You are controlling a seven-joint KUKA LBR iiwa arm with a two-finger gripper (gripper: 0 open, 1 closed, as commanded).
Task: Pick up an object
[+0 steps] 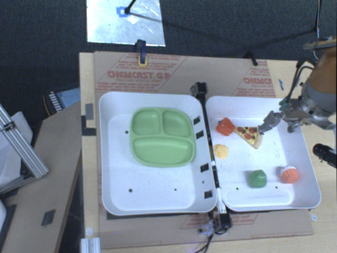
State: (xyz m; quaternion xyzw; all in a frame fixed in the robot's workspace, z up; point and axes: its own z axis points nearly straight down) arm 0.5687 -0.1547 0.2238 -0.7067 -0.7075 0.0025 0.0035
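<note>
Tool [265, 124] hangs above the pizza slice's [248, 134] tip; grip state cannot be told; slice's long axis runs from tool toward red block [225, 126].

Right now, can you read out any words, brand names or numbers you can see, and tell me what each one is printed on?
"CHEMCAST GP": red print on the brown protective sheet under the bins, upper left, reading upside down. The last letters are blurry, so I am less sure of them.
More red print of the same style on the sheet's upper right corner: too tilted and blurred to read.
Red marks at the sheet's front edge: unreadable.
I can read nothing on the toys, the green plate or the bins.
</note>
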